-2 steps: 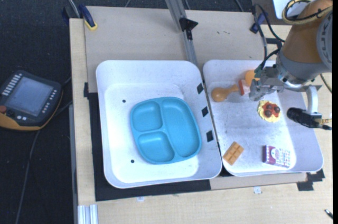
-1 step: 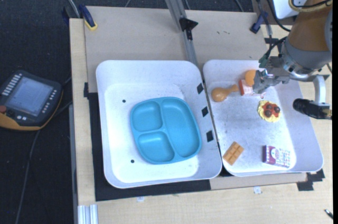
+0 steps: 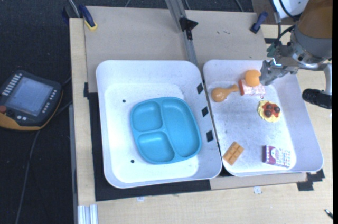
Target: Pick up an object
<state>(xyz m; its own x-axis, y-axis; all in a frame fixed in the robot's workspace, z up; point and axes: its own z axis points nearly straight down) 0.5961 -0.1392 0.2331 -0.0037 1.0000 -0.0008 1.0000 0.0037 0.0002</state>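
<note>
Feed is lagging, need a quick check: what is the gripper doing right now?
Gripper: low over the right bin, beside the orange ball; open or closed cannot be told.

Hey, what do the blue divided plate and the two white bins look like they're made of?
The blue plate looks like molded plastic with a smooth, slightly glossy finish: even color, rounded compartment ridges, soft highlights. The left bin and right bin also look like plastic, judging by their thin rounded rims; their matte floors are speckled with dark scuffs. The picture cannot settle the material for certain.
</note>
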